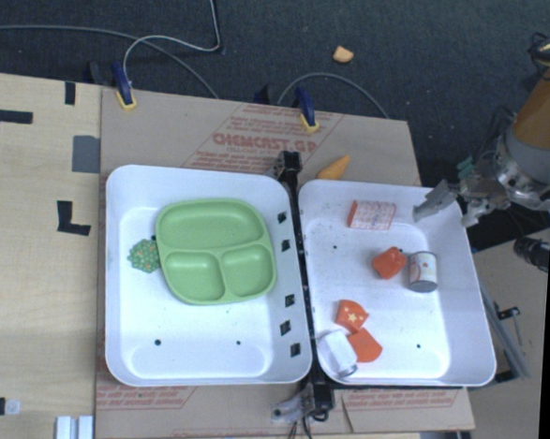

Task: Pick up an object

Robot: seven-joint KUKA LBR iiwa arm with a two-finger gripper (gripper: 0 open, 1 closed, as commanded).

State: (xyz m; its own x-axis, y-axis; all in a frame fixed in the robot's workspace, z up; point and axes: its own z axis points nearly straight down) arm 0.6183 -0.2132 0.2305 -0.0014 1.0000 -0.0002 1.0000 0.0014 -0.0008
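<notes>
Two shallow white bins: the left bin [121,278] holds one green divided plastic plate [215,250] and one small green speckled ball [144,254]. The right bin [457,302] holds five pieces: one pink card [372,214], one red tomato-like lump [388,262], one grey can [423,270], and two orange wedges [351,315] [367,346], plus perhaps a clear cup [337,353]. The gripper [443,199] hovers at the right bin's upper right rim, holding nothing; I cannot tell how far its fingers are spread.

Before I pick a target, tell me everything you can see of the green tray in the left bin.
The green tray is a pale green divided plate, plastic by its look, with rounded corners and three compartments: one long section on its upper side and two smaller ones below. It lies flat and right side up, turned slightly, on the floor of the left bin, toward the upper middle. Nothing sits in its compartments. A small green bumpy object rests against its left edge.
</notes>
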